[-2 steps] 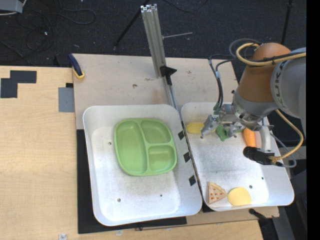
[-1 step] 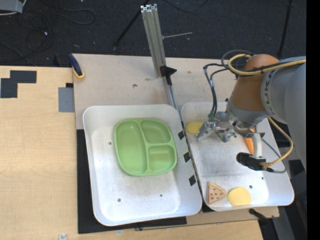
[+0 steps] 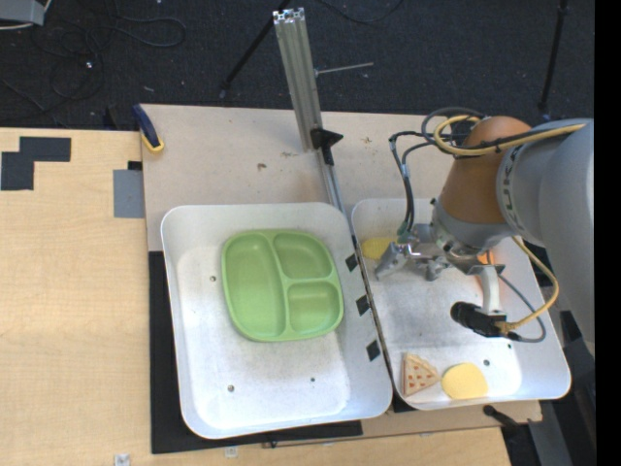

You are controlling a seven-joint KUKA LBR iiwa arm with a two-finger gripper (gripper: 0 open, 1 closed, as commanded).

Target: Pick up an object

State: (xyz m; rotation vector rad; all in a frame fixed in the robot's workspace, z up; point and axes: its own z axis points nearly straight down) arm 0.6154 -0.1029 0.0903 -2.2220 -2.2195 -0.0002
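Pizza slice [image 3: 418, 374] by right bin's [image 3: 543, 382] front rim — open floor behind.

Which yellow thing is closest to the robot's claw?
The small yellow piece at the right bin's upper left edge, beside the gripper. The other yellow lump sits near the front, by the pizza slice.

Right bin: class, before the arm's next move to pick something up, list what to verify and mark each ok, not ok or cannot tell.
1. Gripper over the right bin: ok.
2. Object between its fingers: cannot tell.
3. Pizza slice toy free to reach: ok.
4. Yellow round piece free to reach: ok.
5. Yellow item beside the gripper, touching or apart: cannot tell.
6. Green divided plate lies in the left bin, out of the way: ok.
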